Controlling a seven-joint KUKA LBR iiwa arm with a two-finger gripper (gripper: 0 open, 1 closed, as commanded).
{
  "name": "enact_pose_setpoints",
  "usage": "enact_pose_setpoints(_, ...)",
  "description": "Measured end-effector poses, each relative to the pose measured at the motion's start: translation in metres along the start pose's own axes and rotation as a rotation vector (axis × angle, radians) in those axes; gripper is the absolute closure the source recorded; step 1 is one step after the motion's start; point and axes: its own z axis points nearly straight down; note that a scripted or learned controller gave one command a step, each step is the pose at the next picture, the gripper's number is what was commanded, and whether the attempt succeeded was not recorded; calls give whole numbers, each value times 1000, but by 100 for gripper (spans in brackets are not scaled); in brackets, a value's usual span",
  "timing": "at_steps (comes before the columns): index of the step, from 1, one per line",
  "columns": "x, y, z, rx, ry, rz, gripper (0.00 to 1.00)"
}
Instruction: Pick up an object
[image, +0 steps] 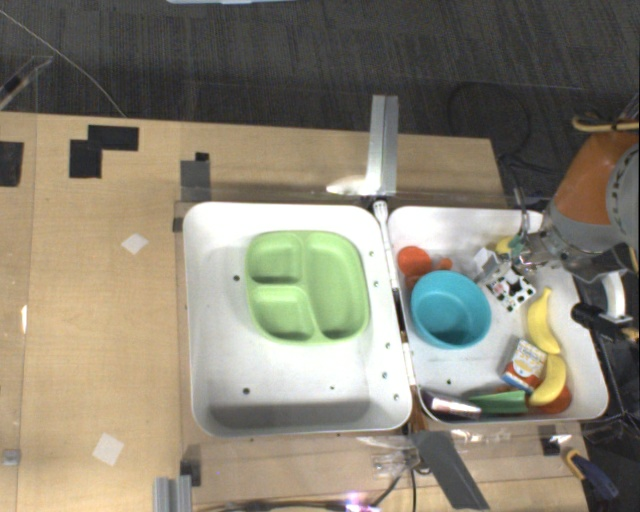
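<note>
The pincer (513, 262), its state impossible to tell, hung in the right bin (597, 385) at the far right. The banana (541, 322) lay just nearer the camera, long axis running near-to-far.

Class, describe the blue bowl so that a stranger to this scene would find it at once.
Find the right-hand white bin, the crowded one. The blue bowl sits near its left wall, upright, just in front of an orange object. It is the sole blue, round, open thing there; the bananas to its right are yellow.
</note>
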Motion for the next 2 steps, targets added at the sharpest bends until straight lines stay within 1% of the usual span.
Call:
enact_pose_setpoints(1,60,-23,-2,-2,1,7,0)
enact_pose_setpoints(2,79,-15,-2,-3,0,26,0)
